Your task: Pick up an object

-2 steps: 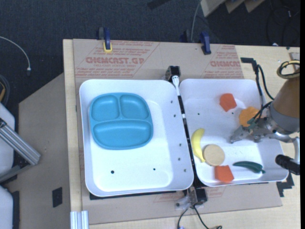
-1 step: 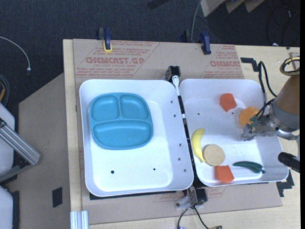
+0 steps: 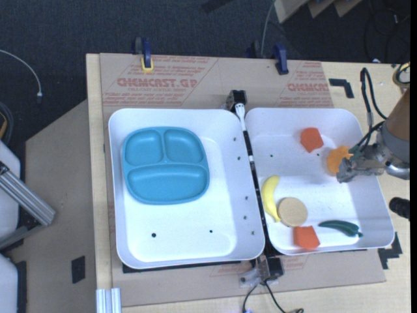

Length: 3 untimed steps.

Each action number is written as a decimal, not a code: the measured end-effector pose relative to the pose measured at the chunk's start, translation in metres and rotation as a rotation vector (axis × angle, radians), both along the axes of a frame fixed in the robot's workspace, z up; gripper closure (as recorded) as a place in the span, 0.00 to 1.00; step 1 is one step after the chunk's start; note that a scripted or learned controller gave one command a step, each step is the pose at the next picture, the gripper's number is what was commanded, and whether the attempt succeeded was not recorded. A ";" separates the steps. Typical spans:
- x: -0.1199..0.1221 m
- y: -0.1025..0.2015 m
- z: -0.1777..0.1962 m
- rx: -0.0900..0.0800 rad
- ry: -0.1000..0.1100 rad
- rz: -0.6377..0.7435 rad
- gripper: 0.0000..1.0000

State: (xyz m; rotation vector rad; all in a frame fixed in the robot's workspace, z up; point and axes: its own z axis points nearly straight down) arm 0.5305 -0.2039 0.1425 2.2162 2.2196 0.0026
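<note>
Orange fruit (image 3: 336, 158) is lying at 3 o'clock in the right bin (image 3: 287, 126), touching the end effector (image 3: 348, 168); its grip state cannot be determined. Blue plate (image 3: 166, 165) is occupying the left bin (image 3: 189, 240).

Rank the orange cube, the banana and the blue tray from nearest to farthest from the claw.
Measured from the claw, at the right bin's right edge:
1. Orange cube, right bin, up and left of the claw.
2. Banana, right bin's left side.
3. Blue tray, left bin.
</note>
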 end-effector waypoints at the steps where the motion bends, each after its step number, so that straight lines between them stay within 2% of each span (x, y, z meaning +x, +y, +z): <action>1: 0.005 -0.002 0.044 -0.001 -0.001 -0.001 1.00; 2: 0.006 -0.002 0.066 0.000 0.001 -0.001 1.00; 3: 0.020 0.058 0.064 0.004 0.005 0.005 1.00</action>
